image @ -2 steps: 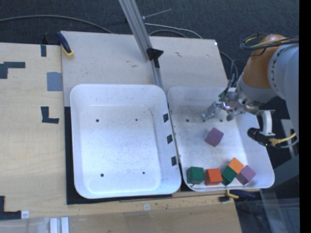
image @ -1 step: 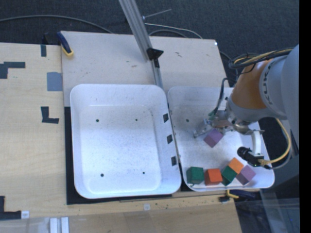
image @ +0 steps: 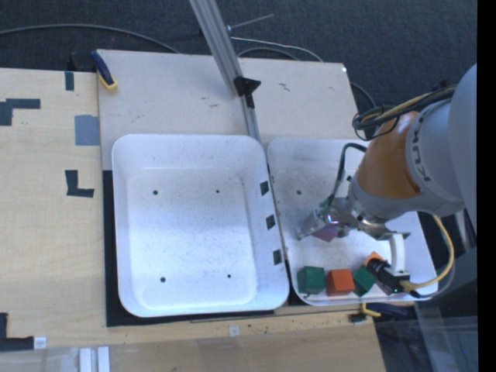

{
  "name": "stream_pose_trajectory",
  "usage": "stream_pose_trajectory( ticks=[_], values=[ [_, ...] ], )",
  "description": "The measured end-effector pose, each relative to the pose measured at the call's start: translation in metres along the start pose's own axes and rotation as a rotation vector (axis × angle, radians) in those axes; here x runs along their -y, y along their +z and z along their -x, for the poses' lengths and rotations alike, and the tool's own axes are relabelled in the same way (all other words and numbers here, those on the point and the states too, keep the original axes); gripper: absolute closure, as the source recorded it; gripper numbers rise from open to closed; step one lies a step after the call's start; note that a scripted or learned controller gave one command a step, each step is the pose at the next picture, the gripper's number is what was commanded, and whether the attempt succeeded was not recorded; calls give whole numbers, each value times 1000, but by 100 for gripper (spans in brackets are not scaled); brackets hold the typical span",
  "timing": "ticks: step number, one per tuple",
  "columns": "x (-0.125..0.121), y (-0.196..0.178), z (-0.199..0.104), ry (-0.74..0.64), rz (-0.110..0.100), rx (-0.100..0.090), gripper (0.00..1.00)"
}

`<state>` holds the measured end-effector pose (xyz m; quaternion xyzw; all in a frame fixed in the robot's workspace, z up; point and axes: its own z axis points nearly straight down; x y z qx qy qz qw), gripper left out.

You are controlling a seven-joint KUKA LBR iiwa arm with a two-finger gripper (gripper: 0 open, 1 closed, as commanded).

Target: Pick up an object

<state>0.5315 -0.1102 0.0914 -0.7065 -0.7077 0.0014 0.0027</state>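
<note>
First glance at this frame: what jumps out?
The grey arm with its orange band reaches in from the right over the right bin, its gripper low by a small purplish object. Along that bin's near edge sit a green block, an orange block and another green piece.

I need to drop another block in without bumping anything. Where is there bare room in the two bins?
The left bin has a bare floor from wall to wall. In the right bin, the far strip beside the shared rim is free. Its near edge is crowded: the green block, orange block and second green block, with the gripper above.
</note>
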Motion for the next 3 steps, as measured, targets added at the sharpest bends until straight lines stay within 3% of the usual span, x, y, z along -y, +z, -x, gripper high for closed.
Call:
stream_pose_trajectory(
  ticks=[1, 2, 3],
  values=[
    [-1, -9, 1, -1, 1, 0, 100],
    [5, -104, -74, -6, 10, 0, 100],
    [-4, -99, -145, -8, 2, -1, 100]
  ],
)
